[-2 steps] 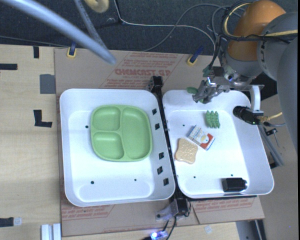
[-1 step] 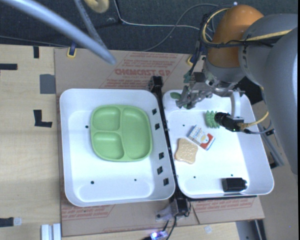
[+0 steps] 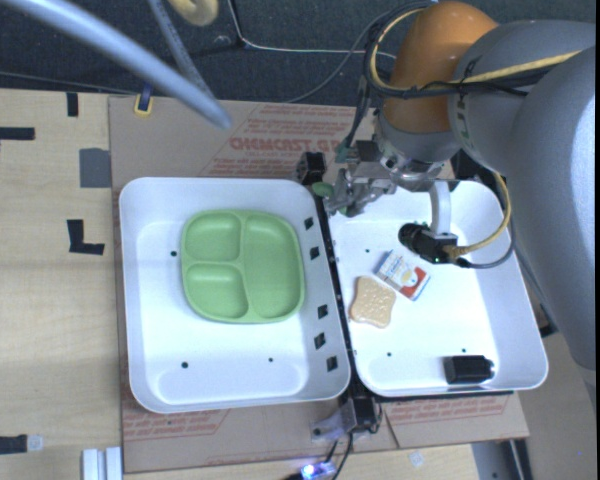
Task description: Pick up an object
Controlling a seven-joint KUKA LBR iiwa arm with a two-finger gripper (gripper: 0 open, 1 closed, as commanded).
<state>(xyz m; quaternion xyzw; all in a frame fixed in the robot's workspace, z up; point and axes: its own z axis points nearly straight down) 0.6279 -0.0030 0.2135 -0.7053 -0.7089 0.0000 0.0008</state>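
The hand point(image 3: 352, 190) sits low over the far left corner of the right bin point(image 3: 500, 318), close against the wall where the two bins meet, and its metal parts crowd together so that I cannot tell whether it is apart or together; nothing shows clamped in it. Above it rises the orange band point(image 3: 435, 63) of the wrist, and the grey arm point(image 3: 550, 138) stretches away to the right, with cables looping beside it. On the floor of that same bin, nearer the viewer than the hand and apart from it, lies a small packet point(image 3: 403, 274) in white, red and blue, and just beside it, on its left and nearer edge, a tan waffle-like piece point(image 3: 373, 302); the two look to be touching or nearly so. A small black block point(image 3: 468, 369) rests well apart from them near the bin's near right corner. In the left bin point(image 3: 145, 268) a green divided plate point(image 3: 244, 266) lies flat in the middle. Both bins stand on a sheet of brown cardboard point(image 3: 270, 138) spread over the wooden table point(image 3: 40, 298).
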